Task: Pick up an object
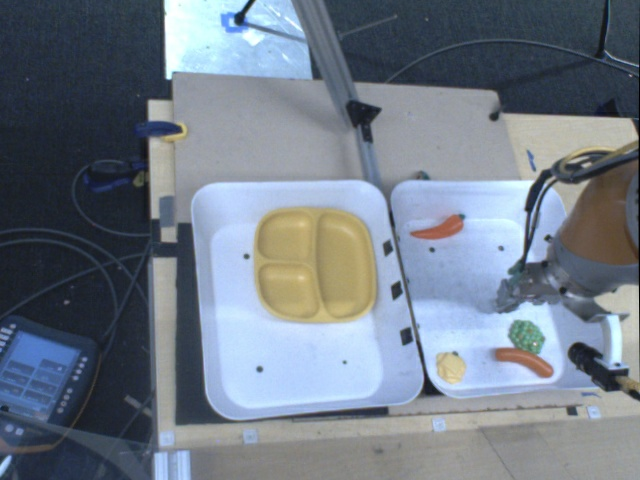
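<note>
nearest in the right bin (470,258) lay a yellow toy (451,367) and an orange sausage-like piece (524,362), then the green broccoli (526,335) just behind it. my pincer (516,292) hung low just beyond the broccoli; i could not tell how it was set. farthest, by the bin's back wall, lay the carrot (438,228). nothing was lifted; the whole pick remained, i judged.

Glossy white plastic bins (230,368), matt yellow plastic tray (315,264), bare wooden bench (260,118).
</note>
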`<state>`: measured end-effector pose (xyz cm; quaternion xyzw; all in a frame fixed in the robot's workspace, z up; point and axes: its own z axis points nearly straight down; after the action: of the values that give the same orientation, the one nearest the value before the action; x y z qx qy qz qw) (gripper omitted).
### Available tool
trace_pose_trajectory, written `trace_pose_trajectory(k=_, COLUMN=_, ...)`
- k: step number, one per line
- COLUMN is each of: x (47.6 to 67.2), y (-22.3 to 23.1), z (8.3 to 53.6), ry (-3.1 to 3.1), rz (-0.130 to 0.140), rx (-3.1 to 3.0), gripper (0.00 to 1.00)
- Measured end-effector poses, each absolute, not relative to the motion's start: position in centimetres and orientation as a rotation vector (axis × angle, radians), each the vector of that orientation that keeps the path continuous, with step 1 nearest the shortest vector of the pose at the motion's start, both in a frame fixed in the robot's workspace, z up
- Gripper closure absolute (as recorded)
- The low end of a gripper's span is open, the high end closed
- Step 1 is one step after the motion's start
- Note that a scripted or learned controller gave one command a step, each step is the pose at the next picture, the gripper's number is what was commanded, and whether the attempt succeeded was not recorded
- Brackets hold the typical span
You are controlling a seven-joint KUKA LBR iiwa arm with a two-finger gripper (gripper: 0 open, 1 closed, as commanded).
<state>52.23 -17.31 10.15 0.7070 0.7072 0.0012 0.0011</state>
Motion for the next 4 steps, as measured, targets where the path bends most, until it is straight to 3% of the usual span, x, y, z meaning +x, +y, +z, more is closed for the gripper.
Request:
trace_pose_trajectory(k=1, x=52.6, y=-16.8, z=16.4, ry=2.223, rz=0.006, rx=2.210, gripper=1.00)
trace_pose_trajectory(k=3, x=52.9, y=-16.1, z=24.8, ry=2.224, rz=0.005, rx=2.210, gripper=1.00)
trace_pose_trajectory(k=4, x=55.2, y=-11.1, z=25.6, ry=2.232, rz=0.006, rx=2.207, gripper=1.00)
